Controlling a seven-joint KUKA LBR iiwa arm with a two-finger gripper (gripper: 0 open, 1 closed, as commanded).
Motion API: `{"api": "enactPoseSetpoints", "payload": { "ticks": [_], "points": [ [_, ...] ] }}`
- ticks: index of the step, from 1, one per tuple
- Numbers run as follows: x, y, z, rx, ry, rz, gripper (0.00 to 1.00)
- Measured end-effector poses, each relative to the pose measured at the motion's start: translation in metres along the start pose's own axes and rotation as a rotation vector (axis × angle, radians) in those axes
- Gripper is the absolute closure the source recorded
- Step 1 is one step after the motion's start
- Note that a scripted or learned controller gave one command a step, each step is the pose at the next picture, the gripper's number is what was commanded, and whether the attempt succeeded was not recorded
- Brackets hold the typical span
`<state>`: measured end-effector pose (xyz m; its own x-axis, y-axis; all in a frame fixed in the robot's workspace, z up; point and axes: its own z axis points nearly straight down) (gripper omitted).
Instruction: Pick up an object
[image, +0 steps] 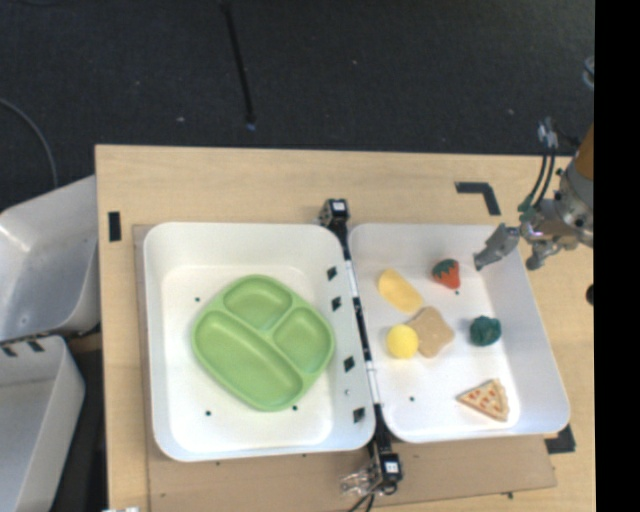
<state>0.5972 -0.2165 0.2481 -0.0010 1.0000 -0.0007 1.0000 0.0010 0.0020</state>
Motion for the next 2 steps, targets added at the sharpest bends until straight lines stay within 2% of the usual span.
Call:
{"api": "enactPoseSetpoints", "payload": {
  "ticks": [1,2],
  "points": [
    [-0.001,0.004,0.043,0.003,-0.001,0.0,0.0],
    [0.004,-0.004,0.1,0.006,0.0,0.002,0.0]
  ]
}}
